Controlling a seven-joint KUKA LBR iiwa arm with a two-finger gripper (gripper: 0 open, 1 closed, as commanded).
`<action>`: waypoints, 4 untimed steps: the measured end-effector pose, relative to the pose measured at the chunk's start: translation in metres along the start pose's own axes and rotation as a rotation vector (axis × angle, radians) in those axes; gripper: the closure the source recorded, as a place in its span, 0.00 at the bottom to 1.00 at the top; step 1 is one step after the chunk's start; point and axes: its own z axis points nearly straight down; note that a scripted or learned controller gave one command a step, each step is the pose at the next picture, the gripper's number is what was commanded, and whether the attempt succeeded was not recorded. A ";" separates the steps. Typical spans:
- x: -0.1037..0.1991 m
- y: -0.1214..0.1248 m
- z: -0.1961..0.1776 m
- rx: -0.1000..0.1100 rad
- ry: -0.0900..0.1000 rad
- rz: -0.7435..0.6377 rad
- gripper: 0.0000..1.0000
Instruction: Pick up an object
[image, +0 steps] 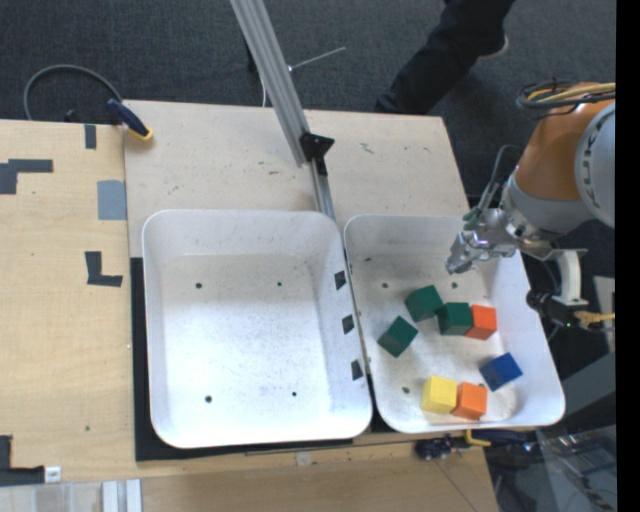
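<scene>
Hand (462, 258) hung above the right bin's (530, 400) far edge; its grip could not be told. Blocks (452, 318) lay clustered nearer, evidently awaiting a grasp.

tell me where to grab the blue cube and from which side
Come straight down on the blue cube and close on two opposite flat side faces. It sits apart from the yellow cube and orange cube, so its sides look free, but it lies turned in the right bin, so the gripper should probably rotate to match.
</scene>
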 end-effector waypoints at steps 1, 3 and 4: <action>0.006 -0.004 -0.059 -0.002 0.000 -0.001 1.00; 0.052 0.012 -0.111 0.004 0.002 -0.004 1.00; 0.100 0.016 -0.109 0.005 0.002 -0.005 1.00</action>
